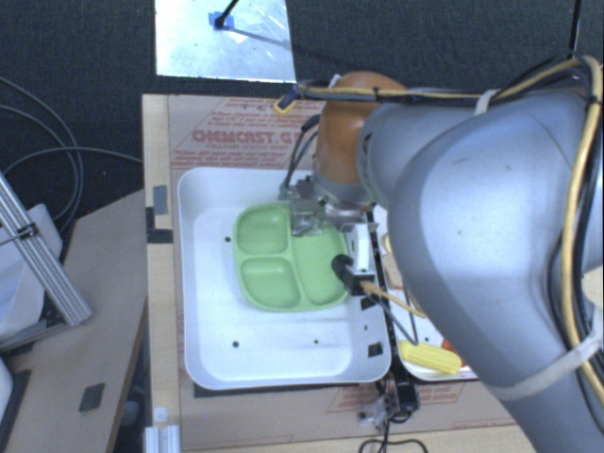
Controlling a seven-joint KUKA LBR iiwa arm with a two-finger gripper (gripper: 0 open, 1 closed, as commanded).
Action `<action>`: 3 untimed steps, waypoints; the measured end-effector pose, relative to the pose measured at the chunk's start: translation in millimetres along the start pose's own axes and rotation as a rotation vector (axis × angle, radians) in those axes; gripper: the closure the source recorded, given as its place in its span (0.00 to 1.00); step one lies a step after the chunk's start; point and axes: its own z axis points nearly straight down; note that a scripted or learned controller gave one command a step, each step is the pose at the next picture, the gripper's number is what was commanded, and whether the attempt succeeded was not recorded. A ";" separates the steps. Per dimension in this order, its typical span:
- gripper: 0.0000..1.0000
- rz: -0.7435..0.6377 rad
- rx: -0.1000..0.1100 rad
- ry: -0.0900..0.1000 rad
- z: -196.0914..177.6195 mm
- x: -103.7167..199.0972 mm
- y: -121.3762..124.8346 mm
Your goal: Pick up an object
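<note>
A light green divided plate (271, 264) lies flat in the left white bin (274, 343), near its right wall. My gripper (305, 215) hangs over the plate's upper right corner, below the orange wrist band (338, 144). I cannot make out whether it touches the plate. A yellow corn cob (430, 355) lies in the right bin (422, 373), just below my arm. My large grey arm (481, 243) hides most of that bin.
Cables and a black fitting (345, 272) hang from the wrist along the wall between the two bins. A cardboard sheet (226, 130) lies under the bins. A shiny metal plate (222, 26) sits at the back, and an aluminium frame (33, 253) stands at the left.
</note>
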 end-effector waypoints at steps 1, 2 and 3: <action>1.00 0.001 -0.008 -0.001 -109.9 -57.4 34.8; 1.00 -0.007 0.004 0.001 -102.2 -21.0 26.8; 1.00 -0.006 0.004 0.001 -102.3 -9.1 25.8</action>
